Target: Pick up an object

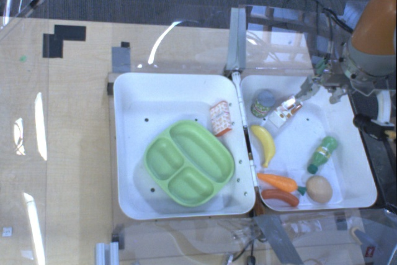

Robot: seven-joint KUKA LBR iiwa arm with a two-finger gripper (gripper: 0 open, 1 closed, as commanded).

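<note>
Look first at the gripper [288,108]: low over the back of the right bin [366,198], at the end of the grey and orange arm [372,40] reaching in from the right. Hard to say if open or shut from up here, so cannot tell, and nothing seen held. Just beside it, to its left, a small can [263,103] with a grey top and green sides, close to the wall between the bins. Most likely the thing to pick, being the nearest. Probably hard and stiff, a bit heavy for its size, smooth and round, so likely to slip or roll. Best to squeeze it across the middle of its sides, straight down from the top. Just in front of the can, a yellow banana [265,144]: likely light and a bit soft, curved, best taken across the fat middle and not at the thin ends. Farther to the front, a green bottle [322,154], a carrot [277,182], a sausage [280,197] and a round egg [319,189], all close together and harder to reach without bumps. Over in the left bin [124,152], a green plate [189,162] and a small snack packet [220,118], well apart from the gripper.
</note>
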